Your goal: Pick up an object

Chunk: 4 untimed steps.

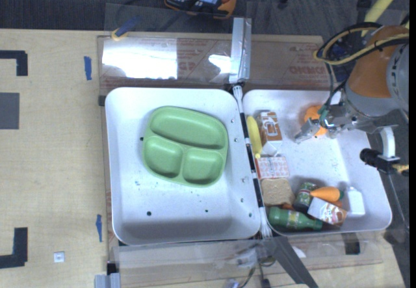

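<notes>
My gripper hangs over the upper middle of the right bin, at the end of the grey arm with the orange band. A small orange object lies right beside the gripper, partly hidden by it; contact between them is unclear. Left of the gripper lie a brown box and a yellow banana-like piece. Lower in the bin sit a pink-white packet, a tan cracker, a dark can, a carrot, a green bottle and a red-labelled white bottle.
The left bin holds a green divided plate. A small white block lies at the right bin's lower right. A clear panel and cardboard stand behind both bins. Bare bin floor lies just below the gripper.
</notes>
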Tool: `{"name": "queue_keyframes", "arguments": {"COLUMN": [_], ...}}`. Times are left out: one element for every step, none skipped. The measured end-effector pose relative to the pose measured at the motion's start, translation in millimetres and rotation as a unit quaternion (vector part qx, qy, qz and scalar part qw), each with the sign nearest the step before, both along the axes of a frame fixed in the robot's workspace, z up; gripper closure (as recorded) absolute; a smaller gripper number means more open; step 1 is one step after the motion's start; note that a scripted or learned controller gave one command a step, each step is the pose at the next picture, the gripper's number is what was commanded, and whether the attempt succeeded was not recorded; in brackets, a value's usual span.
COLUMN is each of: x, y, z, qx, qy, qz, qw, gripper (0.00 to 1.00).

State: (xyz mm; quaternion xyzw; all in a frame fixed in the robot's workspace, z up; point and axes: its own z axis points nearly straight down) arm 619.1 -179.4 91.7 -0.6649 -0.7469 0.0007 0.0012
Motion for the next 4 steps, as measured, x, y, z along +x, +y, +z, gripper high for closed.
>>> {"name": "queue_keyframes", "arguments": {"x": [0.4,19.3,17.9,-5.6], "y": [0.5,29.2,37.9,51.5], "z": [7.3,1.9,71.8,133.3], "qx": [0.0002,-0.0001,0.0000,-0.0006], "qy": [0.001,-0.002,-0.001,-0.001], "qz": [0.000,0.193,0.193,0.077], "qw": [1.0000,0.9812,0.9812,0.9970], "gripper": [1.00,1.00,1.00,1.00]}}
